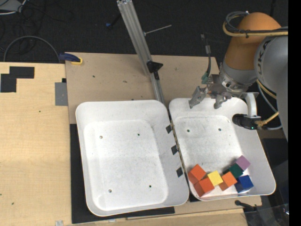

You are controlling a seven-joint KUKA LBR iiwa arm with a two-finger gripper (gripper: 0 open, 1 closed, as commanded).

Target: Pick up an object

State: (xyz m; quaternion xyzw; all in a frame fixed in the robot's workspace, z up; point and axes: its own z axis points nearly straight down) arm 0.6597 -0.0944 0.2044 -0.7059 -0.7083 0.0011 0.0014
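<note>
Camera view, arm: grey KUKA arm with orange band enters from the right; wrist sits above the far edge of the right bin (221, 126).
Camera view, gripper: the gripper (209, 100) hangs over the right bin's far rim, well apart from the blocks.
Camera view, jaws: two grey fingers (197, 98) stand apart, nothing between them.
Camera view, task objects: a cluster of small coloured blocks lies in the near right corner of the right bin, well down from the gripper.
Camera view, block detail: two orange-red blocks (201, 179) at the cluster's left, one partly stacked against the other; a yellow block (215, 178) just beside them; an orange block (229, 179) touching the yellow; a dark green block (235, 169) behind it; a purple block (242, 163) furthest back; a blue block (244, 183) nearest the bin's right wall.
Camera view, edges: the blocks crowd each other and sit close against the near and right walls of the bin; the blue block is close to the wall.
Camera view, open room: the middle and far floor of the right bin is bare white; the left bin (122, 149) has a bare floor.
Camera view, surroundings: both bins rest on a wooden tabletop (108, 79); a slanted aluminium rail (138, 41) rises behind the gap between the bins.
</note>
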